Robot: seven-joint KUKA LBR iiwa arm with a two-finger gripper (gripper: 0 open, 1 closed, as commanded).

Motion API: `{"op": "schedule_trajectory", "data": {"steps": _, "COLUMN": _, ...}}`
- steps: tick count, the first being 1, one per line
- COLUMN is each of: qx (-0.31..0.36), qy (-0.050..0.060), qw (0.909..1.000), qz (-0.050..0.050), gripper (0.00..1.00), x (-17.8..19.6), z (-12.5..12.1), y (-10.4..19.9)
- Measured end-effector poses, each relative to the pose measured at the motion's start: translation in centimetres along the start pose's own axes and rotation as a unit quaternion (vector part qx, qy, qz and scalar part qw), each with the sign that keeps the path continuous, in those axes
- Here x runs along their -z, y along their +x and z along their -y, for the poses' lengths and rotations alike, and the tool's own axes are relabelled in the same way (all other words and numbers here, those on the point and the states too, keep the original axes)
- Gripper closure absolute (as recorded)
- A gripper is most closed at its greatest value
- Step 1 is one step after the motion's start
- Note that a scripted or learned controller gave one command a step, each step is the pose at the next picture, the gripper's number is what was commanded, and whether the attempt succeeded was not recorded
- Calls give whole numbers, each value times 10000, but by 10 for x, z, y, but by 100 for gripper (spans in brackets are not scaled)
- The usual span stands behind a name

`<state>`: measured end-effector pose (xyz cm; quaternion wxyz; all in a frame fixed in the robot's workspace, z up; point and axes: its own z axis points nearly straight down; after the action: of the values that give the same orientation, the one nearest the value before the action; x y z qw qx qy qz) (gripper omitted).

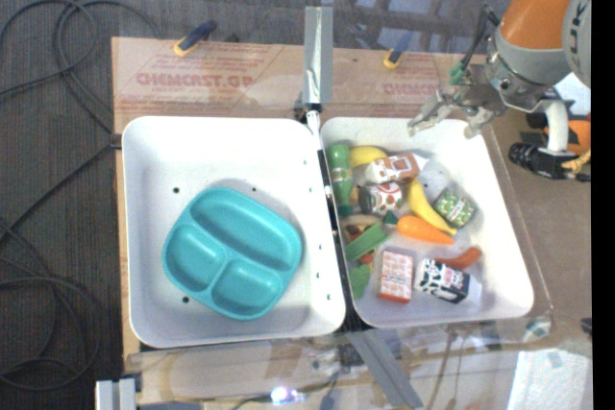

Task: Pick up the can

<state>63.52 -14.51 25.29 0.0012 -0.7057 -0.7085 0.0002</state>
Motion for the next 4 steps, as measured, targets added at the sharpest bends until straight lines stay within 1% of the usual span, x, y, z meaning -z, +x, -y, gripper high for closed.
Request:
{"op": "schedule_trajectory", "data": {"steps": 1, "qx": 465, "qy": -6, "qw": 9989, "qz": -6, "gripper": 0, "x": -153, "z": 20, "y": 14}}
{"op": "schedule_trajectory", "data": {"steps": 2, "qx": 467, "qy": 4, "qw": 9989, "qz": -24, "gripper": 100, "x": -145, "z": 21, "y": 15}}
{"op": "schedule_trajectory", "data": {"steps": 3, "qx": 467, "qy": 4, "qw": 9989, "qz": -23, "gripper": 0, "x": -145, "z": 21, "y": 15}}
{"op": "schedule_trajectory", "data": {"steps": 4, "qx": -180, "qy": -48, "qw": 9998, "qz": -16, "gripper": 0, "x": -164, "z": 28, "y": -57}}
